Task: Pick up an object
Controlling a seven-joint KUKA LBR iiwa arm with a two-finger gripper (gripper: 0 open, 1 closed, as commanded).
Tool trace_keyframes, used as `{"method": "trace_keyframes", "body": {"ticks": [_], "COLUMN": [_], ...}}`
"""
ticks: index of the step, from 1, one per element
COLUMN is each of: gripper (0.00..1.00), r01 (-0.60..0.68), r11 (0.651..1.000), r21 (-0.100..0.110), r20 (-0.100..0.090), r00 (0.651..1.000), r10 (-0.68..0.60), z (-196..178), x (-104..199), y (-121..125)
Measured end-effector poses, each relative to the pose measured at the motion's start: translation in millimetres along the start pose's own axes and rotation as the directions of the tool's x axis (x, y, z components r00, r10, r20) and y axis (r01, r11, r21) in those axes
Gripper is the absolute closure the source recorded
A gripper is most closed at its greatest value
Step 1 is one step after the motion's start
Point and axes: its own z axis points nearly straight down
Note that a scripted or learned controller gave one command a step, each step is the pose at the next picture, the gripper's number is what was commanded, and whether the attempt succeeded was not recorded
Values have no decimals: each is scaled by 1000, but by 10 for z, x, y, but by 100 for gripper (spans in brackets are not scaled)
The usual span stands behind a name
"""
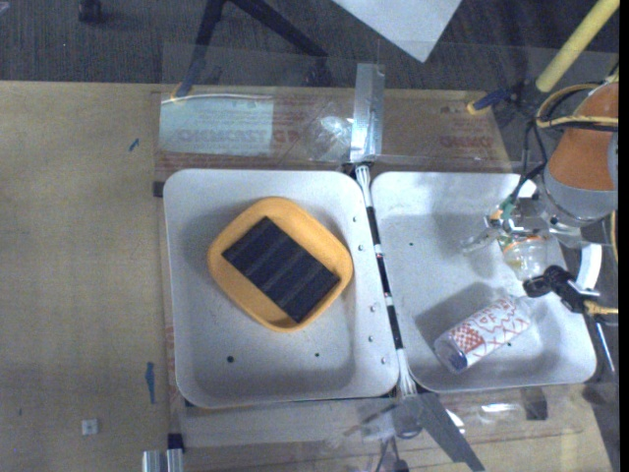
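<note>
A yellow pad with a dark ribbed panel lies flat in the left bin. In the right bin, a white tube with a red pattern lies on its side near the front. The arm with its orange band reaches in from the right. My gripper hangs low over the right bin's back right part, above and behind the tube and apart from it. Something small and glassy sits just under the gripper; what it is cannot be made out.
A metal divider and a clear plastic sheet sit behind the bins. The bins meet along a ridge with cables. A black clamp juts over the right bin's right side. Wooden bench top extends to the left.
</note>
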Motion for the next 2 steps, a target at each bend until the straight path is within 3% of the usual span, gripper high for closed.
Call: {"method": "trace_keyframes", "body": {"ticks": [1,2], "gripper": [100,100], "r01": [2,155], "r11": [1000,988], "r21": [-2,3], "r20": [1,12], "r00": [1000,988], "r10": [-2,-155], "z": [-99,-837], "x": [11,541], "y": [11,600]}}
